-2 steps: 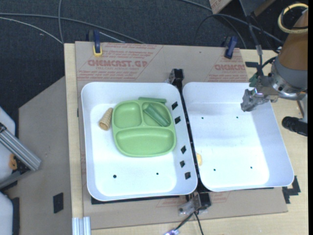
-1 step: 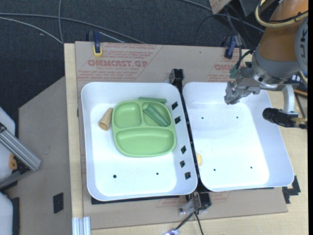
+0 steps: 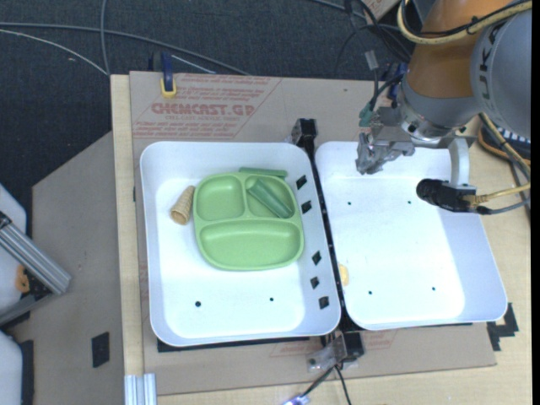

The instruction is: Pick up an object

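Observation:
A light green divided plate [image 3: 247, 224] lies in the left bin [image 3: 169, 310]. A darker green piece [image 3: 272, 196] rests in the plate's upper right compartment, and another green strip [image 3: 263, 173] lies just behind the plate. A tan cone-shaped object [image 3: 181, 205] lies beside the plate's left edge. My gripper [image 3: 371, 160] hangs over the far left corner of the right bin [image 3: 422, 251], away from all these objects. Nothing shows between its fingers.
A black divider with clips [image 3: 314, 218] runs between the two bins. A small yellow bit [image 3: 343, 273] sits at the right bin's left rim. A black cable fitting [image 3: 439, 192] hangs over the right bin. Cardboard [image 3: 202, 108] lies under the bins.

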Tool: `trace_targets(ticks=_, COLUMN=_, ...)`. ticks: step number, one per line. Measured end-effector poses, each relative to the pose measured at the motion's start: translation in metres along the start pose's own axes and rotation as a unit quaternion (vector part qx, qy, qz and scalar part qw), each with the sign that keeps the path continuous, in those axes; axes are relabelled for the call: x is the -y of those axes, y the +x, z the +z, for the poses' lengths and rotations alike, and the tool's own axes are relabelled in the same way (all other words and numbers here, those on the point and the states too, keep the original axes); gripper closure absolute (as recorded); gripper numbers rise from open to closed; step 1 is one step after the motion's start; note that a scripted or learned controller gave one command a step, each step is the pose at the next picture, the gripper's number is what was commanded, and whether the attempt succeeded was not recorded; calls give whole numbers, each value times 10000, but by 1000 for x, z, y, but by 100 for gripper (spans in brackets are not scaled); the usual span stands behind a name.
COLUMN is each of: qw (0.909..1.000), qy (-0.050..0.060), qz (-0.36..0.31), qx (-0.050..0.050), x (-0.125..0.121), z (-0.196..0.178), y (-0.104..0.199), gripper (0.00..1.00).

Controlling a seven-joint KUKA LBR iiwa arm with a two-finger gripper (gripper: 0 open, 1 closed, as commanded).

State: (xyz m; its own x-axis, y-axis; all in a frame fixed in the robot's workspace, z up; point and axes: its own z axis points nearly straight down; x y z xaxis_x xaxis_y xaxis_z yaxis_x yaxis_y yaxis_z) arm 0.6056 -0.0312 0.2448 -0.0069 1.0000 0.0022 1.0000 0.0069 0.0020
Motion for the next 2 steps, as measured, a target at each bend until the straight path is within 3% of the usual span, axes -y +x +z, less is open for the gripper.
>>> trace_targets(ticks=2, qw=10000, qy=5, qz=8, qx=3, x=-41, z=13, y=102, gripper=100)
